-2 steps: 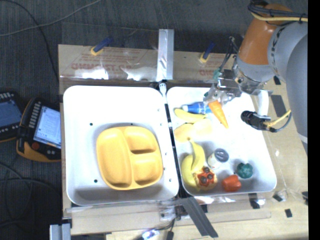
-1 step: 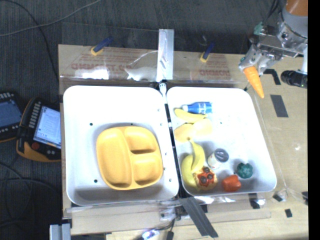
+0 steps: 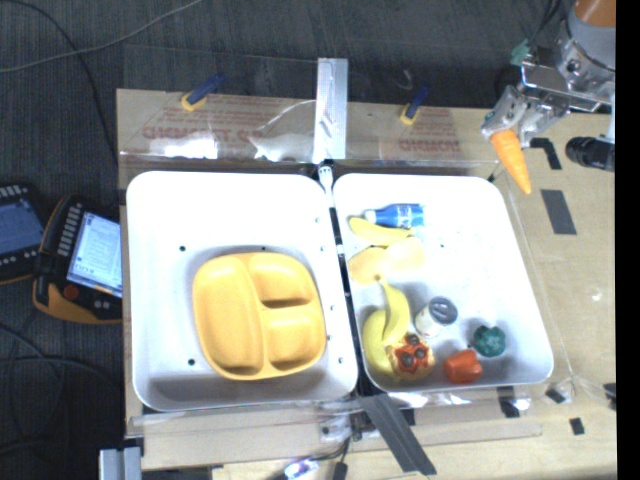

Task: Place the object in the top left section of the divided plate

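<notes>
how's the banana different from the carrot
The banana is yellow and curved; the carrot is orange, straight and tapered. The banana lies in the right bin among other items; the carrot hangs at the claw, outside the bins. Both look like toy food.

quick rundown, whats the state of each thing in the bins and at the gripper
gripper: over the bench past the right bin's far corner, shut on the carrot
carrot: hanging point down
divided plate: in the left bin, upright, nothing in it
banana: lying in the right bin
blue bottle: on its side
</notes>
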Tool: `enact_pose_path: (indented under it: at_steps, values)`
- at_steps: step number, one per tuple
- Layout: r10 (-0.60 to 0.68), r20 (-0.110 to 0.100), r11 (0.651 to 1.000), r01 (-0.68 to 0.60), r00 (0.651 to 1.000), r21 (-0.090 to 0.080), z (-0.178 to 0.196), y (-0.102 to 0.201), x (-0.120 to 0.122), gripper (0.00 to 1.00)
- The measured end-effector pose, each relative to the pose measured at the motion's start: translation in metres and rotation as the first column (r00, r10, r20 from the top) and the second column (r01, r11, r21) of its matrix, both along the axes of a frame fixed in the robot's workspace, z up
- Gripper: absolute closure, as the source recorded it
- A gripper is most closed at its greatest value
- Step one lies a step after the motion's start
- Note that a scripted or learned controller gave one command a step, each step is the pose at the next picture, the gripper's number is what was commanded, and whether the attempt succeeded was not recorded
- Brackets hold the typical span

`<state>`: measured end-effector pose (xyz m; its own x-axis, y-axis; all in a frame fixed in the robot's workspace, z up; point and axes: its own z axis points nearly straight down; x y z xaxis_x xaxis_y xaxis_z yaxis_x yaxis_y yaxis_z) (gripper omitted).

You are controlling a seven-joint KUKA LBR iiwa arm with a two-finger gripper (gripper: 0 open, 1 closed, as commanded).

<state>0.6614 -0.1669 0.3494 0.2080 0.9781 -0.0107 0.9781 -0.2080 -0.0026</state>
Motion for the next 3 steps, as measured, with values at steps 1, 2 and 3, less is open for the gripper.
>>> enact_pose_path:
  at_steps: [1,2,3]
  values:
    - [0.032,0.0,0.999,-0.032,1.0,0.01,-0.171,0.05,-0.032,1.0]
    - [0.095,0.001,0.995,-0.095,0.995,0.011,-0.167,0.141,-0.078,1.0]
    - [0.307,0.001,0.952,-0.307,0.952,0.011,-0.167,0.209,-0.063,1.0]
